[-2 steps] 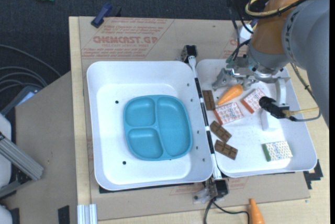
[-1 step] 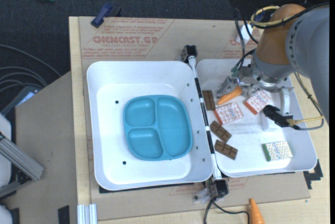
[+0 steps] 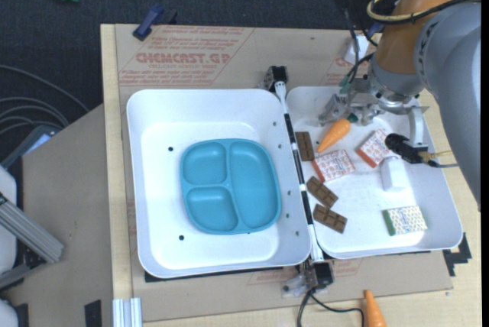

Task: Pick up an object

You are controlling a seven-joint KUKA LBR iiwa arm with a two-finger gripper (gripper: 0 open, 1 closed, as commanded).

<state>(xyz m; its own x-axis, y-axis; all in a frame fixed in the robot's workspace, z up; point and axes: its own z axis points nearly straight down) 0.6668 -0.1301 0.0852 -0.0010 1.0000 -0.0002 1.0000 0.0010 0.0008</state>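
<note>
The orange carrot (image 3: 334,135) lies at 10 o'clock in the right bin (image 3: 439,222), with chocolate bars (image 3: 324,205) at 8 o'clock and patterned packets (image 3: 334,163) at its centre. The gripper (image 3: 353,108), reaching from 2 o'clock, hangs just above the carrot's upper end; its grip state cannot be determined. The left bin (image 3: 145,119) carries a blue divided plate (image 3: 229,186).

At the upper right of the frame, the arm (image 3: 451,43) is smooth pale grey with a rounded orange band (image 3: 409,31); below it sits a metallic wrist with dark cables.

blue plate (image 3: 229,186), orange carrot (image 3: 334,135), white bins (image 3: 145,115)
</note>
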